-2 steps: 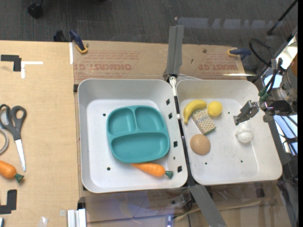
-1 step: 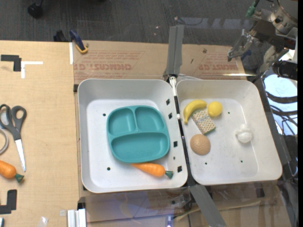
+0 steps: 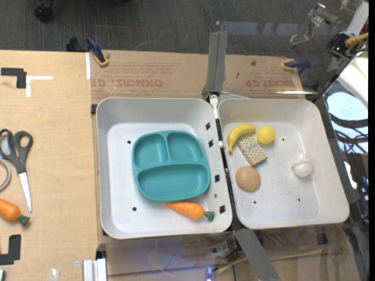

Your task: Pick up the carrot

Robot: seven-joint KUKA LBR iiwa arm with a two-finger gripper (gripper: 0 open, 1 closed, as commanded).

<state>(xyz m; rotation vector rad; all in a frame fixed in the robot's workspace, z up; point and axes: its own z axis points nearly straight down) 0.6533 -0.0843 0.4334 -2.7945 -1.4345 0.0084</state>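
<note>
An orange carrot (image 3: 186, 209) with a green stub lies in the left bin (image 3: 111, 174), near its front wall, just below the teal divided plate (image 3: 171, 165). A second carrot (image 3: 8, 210) lies on the wooden bench at the far left, outside the bins. The arm's end shows at the top right corner, beyond the right bin, and my gripper (image 3: 321, 14) hangs there over the floor, far from both carrots. Nothing is visible in it.
The right bin (image 3: 319, 204) holds a banana (image 3: 239, 134), a yellow lemon (image 3: 266, 134), a patterned block (image 3: 253, 151), a brown ball (image 3: 248, 178) and a small white object (image 3: 302, 168). Scissors (image 3: 17, 157) lie on the bench at the left.
</note>
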